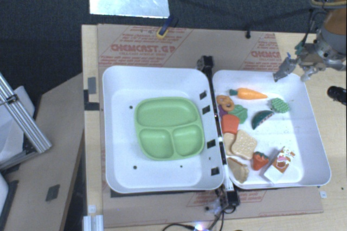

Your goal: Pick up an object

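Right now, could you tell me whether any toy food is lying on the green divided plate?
No, the green divided plate bears nothing; the toy food lies in the right bin.

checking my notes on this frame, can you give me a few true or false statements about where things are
1. The green divided plate lies in the left bin. True.
2. The toy carrot lies in the left bin. False: it lies in the right bin, near the far side.
3. The hand holds the carrot. False: it hovers at the right bin's far right corner with nothing between its fingers.
4. A slice of toy bread lies in the right bin. True.
5. The plate is stacked with toy food. False: its compartments are bare.
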Controlling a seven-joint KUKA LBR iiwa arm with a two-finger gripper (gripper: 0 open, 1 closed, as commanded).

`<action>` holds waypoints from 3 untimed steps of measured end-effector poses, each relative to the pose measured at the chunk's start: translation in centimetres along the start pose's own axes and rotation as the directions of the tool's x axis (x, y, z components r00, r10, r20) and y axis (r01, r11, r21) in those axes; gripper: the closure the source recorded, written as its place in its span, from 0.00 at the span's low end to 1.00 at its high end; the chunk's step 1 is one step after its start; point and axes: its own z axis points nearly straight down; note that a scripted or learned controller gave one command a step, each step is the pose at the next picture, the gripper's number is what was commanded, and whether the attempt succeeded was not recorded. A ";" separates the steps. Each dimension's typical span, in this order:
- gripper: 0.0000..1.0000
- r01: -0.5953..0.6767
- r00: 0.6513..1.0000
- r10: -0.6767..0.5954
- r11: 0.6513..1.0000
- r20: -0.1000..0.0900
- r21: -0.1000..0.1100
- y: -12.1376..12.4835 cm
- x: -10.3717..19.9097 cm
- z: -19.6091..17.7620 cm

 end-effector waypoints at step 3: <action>0.00 0.003 1.000 -0.003 1.000 0.002 -0.010 0.1 1.1 10.1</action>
